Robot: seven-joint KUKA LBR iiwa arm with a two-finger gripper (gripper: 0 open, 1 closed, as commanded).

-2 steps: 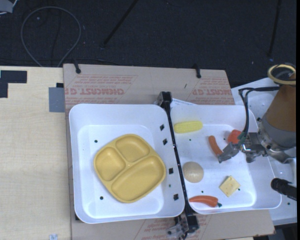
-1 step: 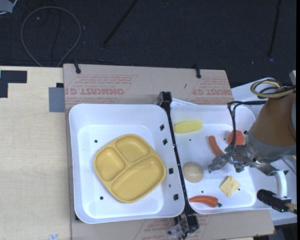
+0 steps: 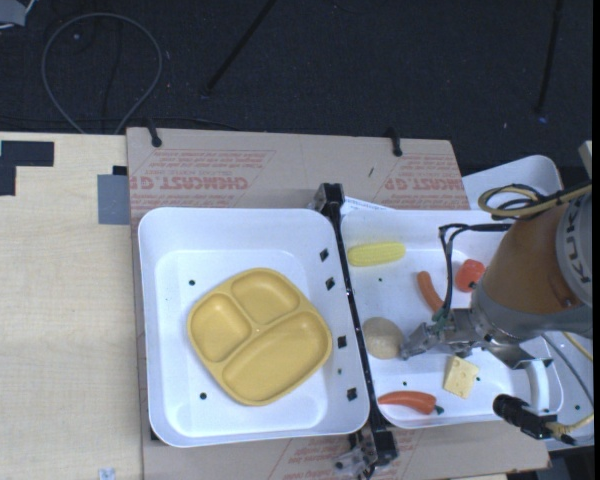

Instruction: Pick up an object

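Where the black divider ran between the two white bins, took it as the mark for everything else. Found the left bin on its left side, holding a yellow tray with three compartments, lying flat and near the divider without touching it. Found the right bin on the divider's right side, with the loose items scattered in it. Saw a corn cob just right of the divider toward the far end, lying crosswise. Saw a pale round potato just beside the divider, about halfway along it. Noted a red pepper right of the divider's near end, close against the bin's front wall. Farther right of the divider, picked out an orange sausage, a red tomato partly hidden by the arm, and a yellow cheese wedge. Saw the grey arm reaching in well to the divider's right, and the gripper low over the right bin, just right of the potato and pointed toward the divider. Could not tell whether the gripper was released or clenched, nor whether it touched the potato; saw nothing clearly held in it.
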